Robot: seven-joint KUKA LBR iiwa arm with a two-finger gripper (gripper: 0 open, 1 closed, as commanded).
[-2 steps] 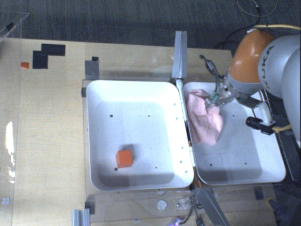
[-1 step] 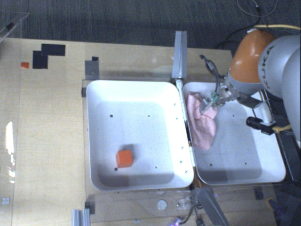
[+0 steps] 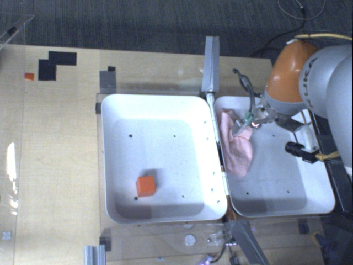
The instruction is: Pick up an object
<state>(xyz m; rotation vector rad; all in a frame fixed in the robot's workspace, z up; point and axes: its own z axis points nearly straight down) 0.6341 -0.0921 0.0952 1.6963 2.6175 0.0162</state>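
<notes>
we see a pink cloth (image 3: 237,145) in the right bin (image 3: 287,203), crumpled and soft-looking, lying against that bin's left wall and running from its upper left corner down toward the middle. its upper end is bunched up and its lower end spreads into a wider fold.

the gripper (image 3: 246,121) sits at the cloth's upper part, right on the fabric (whether the cloth is actually between the fingers, or whether they are apart or together, we cannot tell: the fingertips are too small and blurred against the pink). the grey arm (image 3: 325,76) with its orange band reaches in from the right and is cut off at the frame's edge.

in the left bin (image 3: 110,148) a small orange cube (image 3: 146,186) rests near the lower left, well apart from all four walls, with bare white floor around it. the right bin's floor to the right of and below the cloth is also bare, though the arm and a black cable fitting (image 3: 300,150) hang over its upper right part.

the divider between the bins stands just beside the cloth's left edge.
</notes>
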